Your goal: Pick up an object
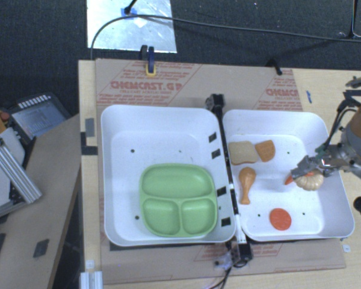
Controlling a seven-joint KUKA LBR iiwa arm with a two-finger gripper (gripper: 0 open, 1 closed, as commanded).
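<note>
Gripper (303,172) sits low beside the drumstick (246,184), right of it; my grip I cannot tell; nothing visibly lifted.

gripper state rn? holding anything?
Gripper: down in the right bin, over a pale roundish toy food item. Open or shut cannot be told; no grasp is visible.

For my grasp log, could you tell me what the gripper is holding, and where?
It cannot be told: the gripper sits over a cream-coloured toy in the right bin.
</note>
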